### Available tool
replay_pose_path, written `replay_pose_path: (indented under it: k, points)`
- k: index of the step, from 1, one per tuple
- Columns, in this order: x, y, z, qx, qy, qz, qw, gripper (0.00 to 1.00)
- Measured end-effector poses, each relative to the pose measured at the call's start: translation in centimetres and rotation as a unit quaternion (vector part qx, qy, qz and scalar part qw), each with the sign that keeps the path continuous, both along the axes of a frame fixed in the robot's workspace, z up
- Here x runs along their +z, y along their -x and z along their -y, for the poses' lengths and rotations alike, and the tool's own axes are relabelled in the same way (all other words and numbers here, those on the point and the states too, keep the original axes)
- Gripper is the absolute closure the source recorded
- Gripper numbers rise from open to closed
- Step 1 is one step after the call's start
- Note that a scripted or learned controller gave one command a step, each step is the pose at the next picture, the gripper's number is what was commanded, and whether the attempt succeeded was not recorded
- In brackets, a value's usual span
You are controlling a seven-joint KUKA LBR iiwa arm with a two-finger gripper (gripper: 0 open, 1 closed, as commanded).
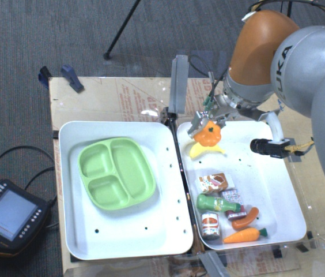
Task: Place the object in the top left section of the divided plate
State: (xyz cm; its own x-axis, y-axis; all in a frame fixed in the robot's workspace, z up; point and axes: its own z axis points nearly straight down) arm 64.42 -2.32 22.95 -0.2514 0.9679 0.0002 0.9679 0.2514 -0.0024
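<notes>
The end effector [207, 122] hangs over the far left corner of the right bin [278, 180], and a small orange pumpkin [210, 134] sits right at its tips, seemingly between the fingers and lifted a little above the bin floor, so I judge it clamped on the pumpkin, though the slant of the view leaves the contact itself hard to confirm. Just below the pumpkin a yellow banana [201, 150] lies on the bin floor. The pumpkin looks like a hollow plastic toy: light, stiff, smooth and rounded, so it could slip or roll if pinched off-centre; a hold across its widest ribs or near the stem end looks safest, and it is unlikely to break if dropped. The green divided plate [116, 172] lies in the left bin [76, 235], well apart from the pumpkin, with three sections; the target section is the small one toward the far left corner of the plate. Counting the rest: two white bins on the desk, one plate, one pumpkin, one banana, and toward the near edge of the right bin one snack packet [212, 183], one green bottle [215, 203], one small can [210, 225], one sausage [246, 217] and one carrot [243, 236].
</notes>
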Motion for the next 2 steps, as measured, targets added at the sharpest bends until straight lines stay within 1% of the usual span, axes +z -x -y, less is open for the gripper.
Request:
replay_pose_path:
  k: [1,2]
  points:
    - [-4.40,5.77,2.05,-0.196,0.0000,-0.002,0.9806,1.00]
    - [-3.61,5.80,2.29,-0.198,-0.0003,-0.004,0.9803,1.00]
